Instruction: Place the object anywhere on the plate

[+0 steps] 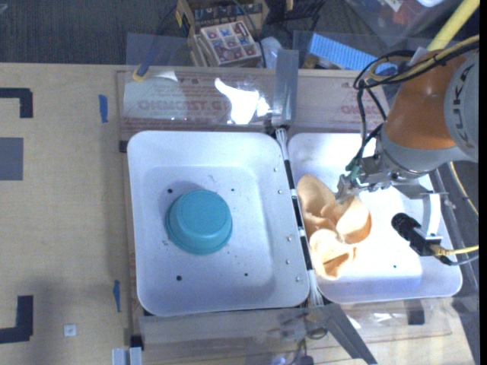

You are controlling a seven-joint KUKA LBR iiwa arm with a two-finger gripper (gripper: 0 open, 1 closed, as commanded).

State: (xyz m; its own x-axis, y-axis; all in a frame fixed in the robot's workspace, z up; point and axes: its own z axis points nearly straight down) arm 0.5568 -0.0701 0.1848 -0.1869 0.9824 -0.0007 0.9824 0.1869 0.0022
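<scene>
Teal plate waits while the pick is under way in the right bin.
Teal plate (pixel 199 220) sits upside down mid left bin (pixel 144 166); right of it, past the divider, tan objects (pixel 331 223) lie heaped in the right bin (pixel 437 280). Gripper (pixel 351 186) hovers at the heap's upper edge, jaws' state unreadable. Next: secure one piece, lift, carry leftward.

1. One fixed camera looks down at a slant from above the bench (pixel 61 204).
2. It takes in both white bins (pixel 152 166) whole, from moderately far.
</scene>
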